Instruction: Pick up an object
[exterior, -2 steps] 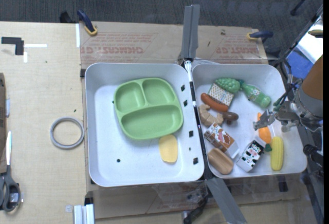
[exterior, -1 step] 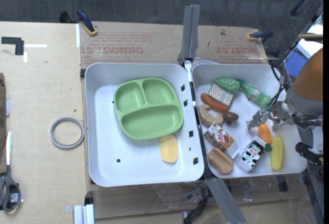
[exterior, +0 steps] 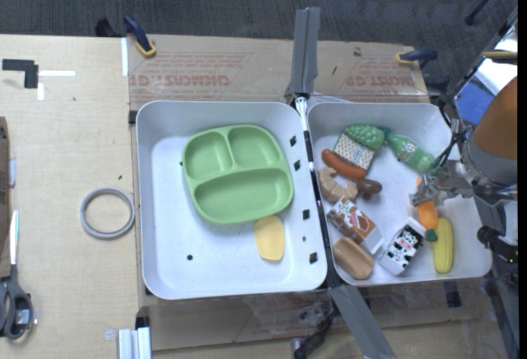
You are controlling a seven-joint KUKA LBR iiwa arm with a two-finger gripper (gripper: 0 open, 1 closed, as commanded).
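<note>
Camera view from above shows the desk (exterior: pixel 66 151), pale wood, carrying two white bins side by side. Left bin (exterior: pixel 165 267) contains a green divided plate (exterior: pixel 237 174) and, touching the plate's near edge, a yellow rounded piece (exterior: pixel 270 238). Right bin (exterior: pixel 375 108) contains a cluster of toy foods: a green bottle-shaped item (exterior: pixel 409 151) toward the far right, a sausage (exterior: pixel 342 163), a printed snack packet (exterior: pixel 352 220), a bread-like piece (exterior: pixel 352 258), a black-and-white carton (exterior: pixel 402 249), a yellow corn cob (exterior: pixel 443 244) at the near right, and a small orange item (exterior: pixel 426 213) just beside the cob's upper end. Arm (exterior: pixel 498 135) reaches in from the right edge. Hand (exterior: pixel 430 194) is lowered into the right bin directly above the orange item; whether it is apart, together or clamped cannot be determined. A grey ring (exterior: pixel 107 212) lies on the desk left of the bins.
</note>
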